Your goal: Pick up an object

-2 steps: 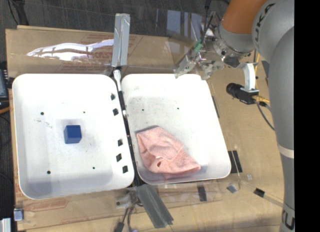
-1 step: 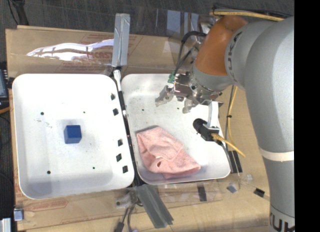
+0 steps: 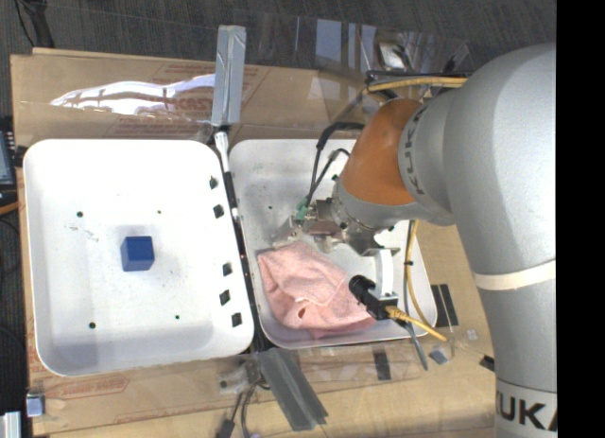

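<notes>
A crumpled pink cloth point(image 3: 307, 289) lies in the near part of the right bin point(image 3: 260, 181). A small blue cube point(image 3: 138, 253) sits alone in the left bin point(image 3: 57, 171). The arm reaches down over the right bin, and my gripper point(image 3: 317, 223) hangs low at the far edge of the pink cloth. The wrist and orange band cover most of the gripper from above.
Cables run along the arm and a black connector with a yellow lead point(image 3: 376, 300) hangs over the cloth's right side. The divider wall with black clips point(image 3: 230, 256) separates the bins. Cardboard point(image 3: 123, 96) lies behind the bins.
</notes>
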You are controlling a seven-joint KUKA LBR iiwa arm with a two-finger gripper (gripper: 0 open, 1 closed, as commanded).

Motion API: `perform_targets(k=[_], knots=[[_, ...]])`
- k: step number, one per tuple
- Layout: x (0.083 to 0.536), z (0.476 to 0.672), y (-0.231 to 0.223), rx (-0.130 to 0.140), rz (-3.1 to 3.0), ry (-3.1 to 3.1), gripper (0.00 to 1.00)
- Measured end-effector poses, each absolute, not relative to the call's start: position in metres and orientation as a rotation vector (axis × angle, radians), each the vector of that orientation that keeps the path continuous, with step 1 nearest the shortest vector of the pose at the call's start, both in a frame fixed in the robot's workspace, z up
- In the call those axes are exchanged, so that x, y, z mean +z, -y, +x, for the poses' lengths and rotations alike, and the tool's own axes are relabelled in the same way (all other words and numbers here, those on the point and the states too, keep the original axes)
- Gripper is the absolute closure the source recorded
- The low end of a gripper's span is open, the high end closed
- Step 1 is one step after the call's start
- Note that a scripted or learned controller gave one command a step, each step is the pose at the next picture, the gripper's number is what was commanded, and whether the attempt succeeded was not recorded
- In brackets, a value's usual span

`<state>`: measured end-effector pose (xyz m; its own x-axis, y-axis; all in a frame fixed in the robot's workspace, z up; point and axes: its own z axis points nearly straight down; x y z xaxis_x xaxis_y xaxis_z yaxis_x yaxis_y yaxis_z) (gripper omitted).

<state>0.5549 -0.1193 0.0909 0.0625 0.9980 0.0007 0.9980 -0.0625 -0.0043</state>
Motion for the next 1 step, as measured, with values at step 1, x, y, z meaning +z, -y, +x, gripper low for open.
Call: perform_targets(k=[1], knots=[[0.0911,0.5193,0.1051,0.002,-2.153,2.282,0.00]])
